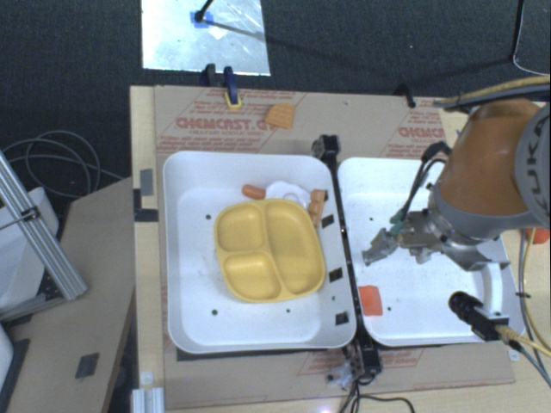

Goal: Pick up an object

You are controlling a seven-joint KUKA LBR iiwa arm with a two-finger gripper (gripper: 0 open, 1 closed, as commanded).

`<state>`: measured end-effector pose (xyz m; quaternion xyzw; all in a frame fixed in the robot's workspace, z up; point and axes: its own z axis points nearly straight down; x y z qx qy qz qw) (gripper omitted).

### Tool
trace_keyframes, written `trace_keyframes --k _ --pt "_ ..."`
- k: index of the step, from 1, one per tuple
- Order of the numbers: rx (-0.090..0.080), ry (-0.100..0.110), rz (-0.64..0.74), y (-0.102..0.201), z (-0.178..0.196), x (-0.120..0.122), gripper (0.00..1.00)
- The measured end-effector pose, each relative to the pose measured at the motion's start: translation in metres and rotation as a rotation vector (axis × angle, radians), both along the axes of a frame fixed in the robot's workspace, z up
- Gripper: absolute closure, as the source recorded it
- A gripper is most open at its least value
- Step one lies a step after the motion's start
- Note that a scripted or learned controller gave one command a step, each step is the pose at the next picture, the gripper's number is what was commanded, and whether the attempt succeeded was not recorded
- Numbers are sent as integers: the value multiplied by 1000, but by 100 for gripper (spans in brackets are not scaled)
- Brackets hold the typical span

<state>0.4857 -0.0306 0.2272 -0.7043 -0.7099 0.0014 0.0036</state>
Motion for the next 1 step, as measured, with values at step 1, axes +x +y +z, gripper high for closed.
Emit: trace_keyframes --k 1 --pt "-8 -18 -13 -77 80 2 0"
